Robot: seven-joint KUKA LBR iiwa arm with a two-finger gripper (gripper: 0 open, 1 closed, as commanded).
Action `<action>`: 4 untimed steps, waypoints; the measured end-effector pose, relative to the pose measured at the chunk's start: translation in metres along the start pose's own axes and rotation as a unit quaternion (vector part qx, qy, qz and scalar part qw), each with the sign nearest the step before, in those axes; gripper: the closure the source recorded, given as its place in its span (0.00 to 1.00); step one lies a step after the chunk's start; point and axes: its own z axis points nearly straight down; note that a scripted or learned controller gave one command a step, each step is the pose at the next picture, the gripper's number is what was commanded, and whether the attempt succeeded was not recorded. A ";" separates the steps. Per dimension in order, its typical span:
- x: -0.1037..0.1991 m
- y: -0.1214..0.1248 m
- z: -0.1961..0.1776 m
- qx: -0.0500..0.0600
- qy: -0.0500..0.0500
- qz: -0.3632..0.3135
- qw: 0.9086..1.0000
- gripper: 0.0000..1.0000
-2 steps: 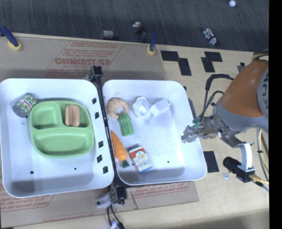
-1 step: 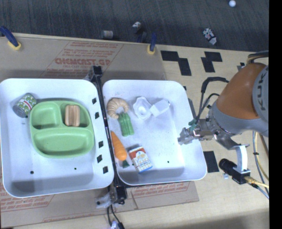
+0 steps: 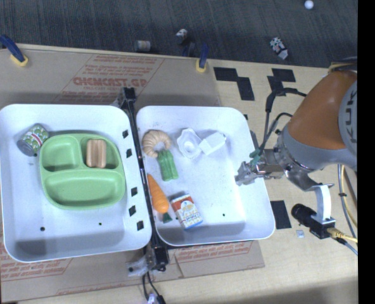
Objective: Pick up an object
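- The grey arm with its orange band [image 3: 324, 109] reaches in from the right, and its two-finger gripper [image 3: 246, 173] sits low over the right edge of the right white bin [image 3: 238, 223]; nothing shows between its fingers, and whether they are apart or together I cannot tell.
- Two shallow white bins lie side by side on a brown cardboard sheet [image 3: 111, 75] on the bench, with dark carpet [image 3: 80, 11] beyond.
- The right bin holds a tan croissant [image 3: 156, 140], a green pickle-shaped toy [image 3: 168, 165], an orange carrot [image 3: 158, 195], a small printed carton [image 3: 187, 210] and a clear white plastic piece [image 3: 199, 142], all well left of the gripper.
- The left white bin [image 3: 23, 233] holds a green divided tray [image 3: 80, 182] with a tan block [image 3: 96, 152] in one compartment, and a small can [image 3: 31, 139] just beside the tray.
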 end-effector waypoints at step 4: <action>0.032 -0.002 0.080 0.003 0.001 -0.001 1.000 1.00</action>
